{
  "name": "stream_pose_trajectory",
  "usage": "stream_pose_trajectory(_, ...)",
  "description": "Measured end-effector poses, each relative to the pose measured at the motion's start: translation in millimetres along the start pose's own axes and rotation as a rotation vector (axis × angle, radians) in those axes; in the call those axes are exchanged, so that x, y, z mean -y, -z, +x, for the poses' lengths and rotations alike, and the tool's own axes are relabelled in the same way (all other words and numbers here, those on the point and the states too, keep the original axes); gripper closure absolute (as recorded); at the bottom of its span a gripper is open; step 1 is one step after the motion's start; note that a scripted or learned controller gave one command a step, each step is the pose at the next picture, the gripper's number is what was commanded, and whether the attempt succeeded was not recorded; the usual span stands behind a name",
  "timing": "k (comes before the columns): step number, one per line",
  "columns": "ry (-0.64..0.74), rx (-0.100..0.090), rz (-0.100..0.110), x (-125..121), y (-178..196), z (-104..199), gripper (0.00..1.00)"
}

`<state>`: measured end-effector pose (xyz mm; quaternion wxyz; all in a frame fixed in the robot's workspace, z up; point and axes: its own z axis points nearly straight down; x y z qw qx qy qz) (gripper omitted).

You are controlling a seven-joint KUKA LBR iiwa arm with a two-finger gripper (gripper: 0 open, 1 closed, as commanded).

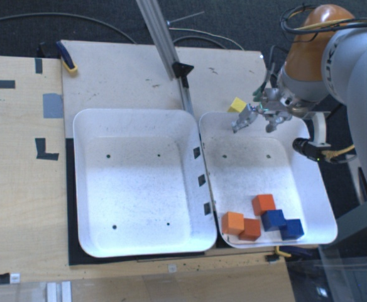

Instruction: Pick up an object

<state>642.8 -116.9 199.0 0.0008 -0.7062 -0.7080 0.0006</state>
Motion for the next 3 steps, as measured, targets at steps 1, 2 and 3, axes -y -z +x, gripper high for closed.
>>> stream_pose_trajectory(1,-0.001,0.0,0.007,41.3,-111.8,16.3,0.0)
stream_pose_trajectory(2,-0.009,0.004,0.003,76.9,-107.4,-56.3,0.0)
stream_pose_trajectory(3,-0.003,-0.002,0.006,131.9,-108.1,-25.1,0.0)
